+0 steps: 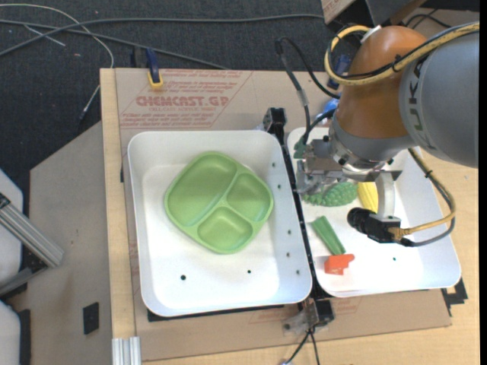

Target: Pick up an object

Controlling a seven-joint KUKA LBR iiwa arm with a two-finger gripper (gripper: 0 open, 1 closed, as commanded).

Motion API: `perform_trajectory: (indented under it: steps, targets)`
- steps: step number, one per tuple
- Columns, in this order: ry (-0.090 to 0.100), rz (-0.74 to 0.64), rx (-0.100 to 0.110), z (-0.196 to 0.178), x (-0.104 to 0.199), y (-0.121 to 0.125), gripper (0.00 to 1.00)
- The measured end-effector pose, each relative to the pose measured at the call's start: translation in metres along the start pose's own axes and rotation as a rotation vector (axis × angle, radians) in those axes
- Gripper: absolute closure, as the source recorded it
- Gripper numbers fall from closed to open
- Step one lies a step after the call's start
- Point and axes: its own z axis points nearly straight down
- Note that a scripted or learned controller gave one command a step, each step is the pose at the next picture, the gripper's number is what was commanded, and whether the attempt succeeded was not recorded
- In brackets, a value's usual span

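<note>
The gripper hangs low at the right bin's left wall, over a green knobbly toy; I cannot tell how its jaws stand. Corn lies just beside; a green stick and orange piece nearer the front edge. Crowding risks a glancing grasp, or snagging the wall.

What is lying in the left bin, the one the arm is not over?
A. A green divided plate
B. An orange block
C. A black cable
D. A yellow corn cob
A. The green divided plate lies by itself in the left bin, while the orange piece and the yellow corn are in the right bin, under the arm.
</note>
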Motion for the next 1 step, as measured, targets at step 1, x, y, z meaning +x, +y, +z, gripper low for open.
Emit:
perform_trajectory:
  steps: [1]
  targets:
    - [0.000,0.001,0.004,0.0024,0.0518,-0.0232,1.00]
